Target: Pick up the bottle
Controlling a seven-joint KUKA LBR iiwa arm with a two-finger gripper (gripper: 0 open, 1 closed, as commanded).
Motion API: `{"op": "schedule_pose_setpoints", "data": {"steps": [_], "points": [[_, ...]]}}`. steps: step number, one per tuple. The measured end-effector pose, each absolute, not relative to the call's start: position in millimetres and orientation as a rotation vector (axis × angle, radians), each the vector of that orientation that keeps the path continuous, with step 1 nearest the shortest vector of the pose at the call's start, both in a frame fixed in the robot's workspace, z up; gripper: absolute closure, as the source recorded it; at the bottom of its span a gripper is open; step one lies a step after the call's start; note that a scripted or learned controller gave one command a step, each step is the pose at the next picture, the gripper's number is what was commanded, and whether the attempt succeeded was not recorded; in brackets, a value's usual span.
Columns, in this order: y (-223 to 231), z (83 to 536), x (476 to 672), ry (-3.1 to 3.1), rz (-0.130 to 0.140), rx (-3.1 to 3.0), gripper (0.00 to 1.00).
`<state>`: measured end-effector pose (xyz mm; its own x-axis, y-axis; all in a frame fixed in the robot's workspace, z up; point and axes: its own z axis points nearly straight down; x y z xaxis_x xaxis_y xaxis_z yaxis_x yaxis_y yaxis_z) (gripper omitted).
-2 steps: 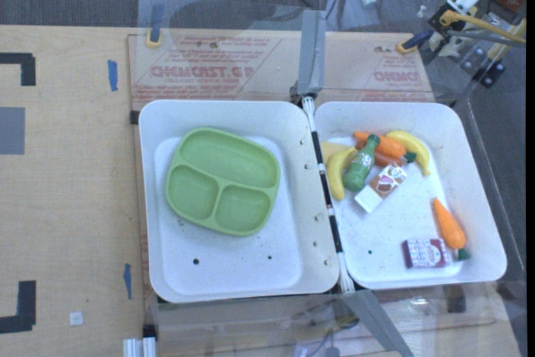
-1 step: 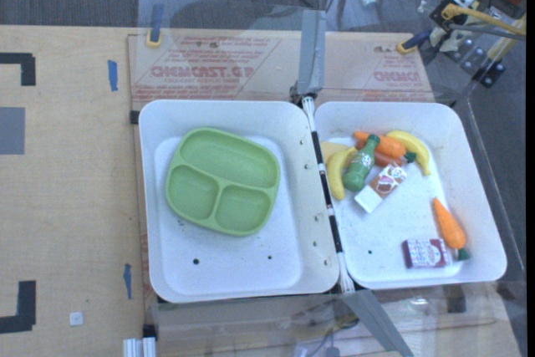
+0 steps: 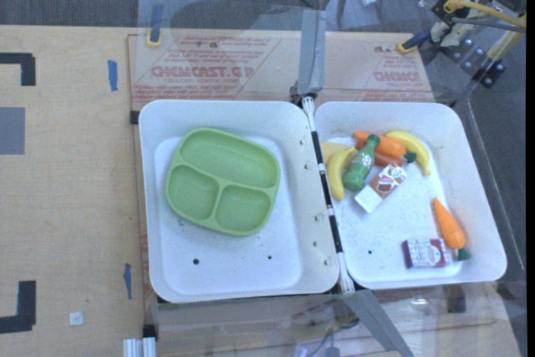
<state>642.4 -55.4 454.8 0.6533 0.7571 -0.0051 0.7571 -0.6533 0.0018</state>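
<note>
One green bottle (image 3: pixel 359 165) lies on its side in the right bin (image 3: pixel 481 180), in the far left part of that bin's floor, close to the wall it shares with the other bin. Its cap end points toward the far edge and leans a little to the right.

Just left of the bottle, a yellow banana (image 3: pixel 336 173) curves along that shared wall and seems to touch the bottle's side. At the cap end lies an orange carrot (image 3: pixel 386 149), and just beyond the carrot a second banana (image 3: pixel 415 149) bends toward the bin's right edge. Against the bottle's lower right side rests a small white and red carton (image 3: pixel 382 185), tilted. Well apart from this cluster, a second carrot (image 3: pixel 450 225) lies near the right edge with its green tip toward the near right corner. A dark red box (image 3: pixel 426 253) lies flat just beside it, along the near edge.

How the gripper's jaws stand cannot be told.

Across the shared wall, the left bin (image 3: pixel 159 263) holds a light green plate (image 3: pixel 222 180) with three compartments, near the middle of its floor, slightly toward the far edge.

Both bins stand on a pale wooden bench (image 3: pixel 67 205) that bears black marks and strips of blue tape (image 3: pixel 112 75). Behind the bins lies a clear sheet (image 3: pixel 209 67) with red lettering, with a yellow clamp (image 3: pixel 154 36) at its far left corner.
</note>
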Motion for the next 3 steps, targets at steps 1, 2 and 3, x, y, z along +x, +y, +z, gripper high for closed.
{"op": "schedule_pose_setpoints", "data": {"steps": [1, 2, 3], "points": [[-51.9, 464.8, 643.4, 1.316, -0.006, 2.847, 1.0], [-48.7, 475.0, 644.3, 1.325, -0.005, 2.84, 1.0], [-45.5, 485.2, 645.2, 1.333, -0.004, 2.834, 1.0]]}}
